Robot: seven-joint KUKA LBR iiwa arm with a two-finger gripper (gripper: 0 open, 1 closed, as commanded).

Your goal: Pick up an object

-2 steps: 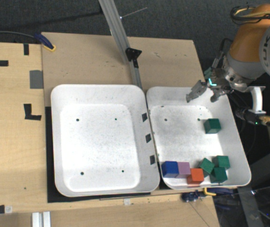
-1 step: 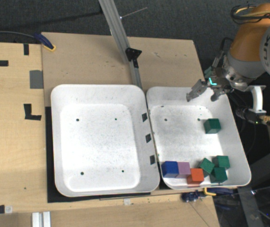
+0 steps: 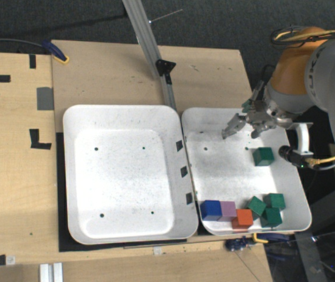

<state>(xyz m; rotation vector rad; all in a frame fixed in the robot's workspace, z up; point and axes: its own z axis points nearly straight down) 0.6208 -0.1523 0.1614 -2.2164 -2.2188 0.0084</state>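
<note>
Your nearest pick candidate is the lone green block (image 3: 263, 156), sitting flat on the floor of the right bin (image 3: 214, 163), just below and slightly right of the gripper (image 3: 241, 128). Gripper is apart from it, not touching. Fingers are spread open with nothing between them, hovering over the bin's upper half, tilted toward the left.

Rest of the blocks are clustered along the bin's near edge, well below the gripper: blue block (image 3: 211, 210), purple block (image 3: 228, 209) touching it, orange block (image 3: 244, 218) just beside that, then three more green blocks (image 3: 271, 217) packed together at the right corner. Tight group, faces touching.

Left bin (image 3: 123, 175) sits well to the gripper's left, rims of the two bins side by side with black clips (image 3: 184, 171) along the seam. Both bins rest on a tan wooden bench (image 3: 97, 69) with black tape marks at the far left.

A grey metal pole (image 3: 147, 34) slants across the bench above and left of the gripper, ending at a black bracket near the bins' top seam. Dark carpet beyond the bench. Yellow cable (image 3: 323, 162) and a white fitting hang right of the gripper, close to the bin's right rim.
</note>
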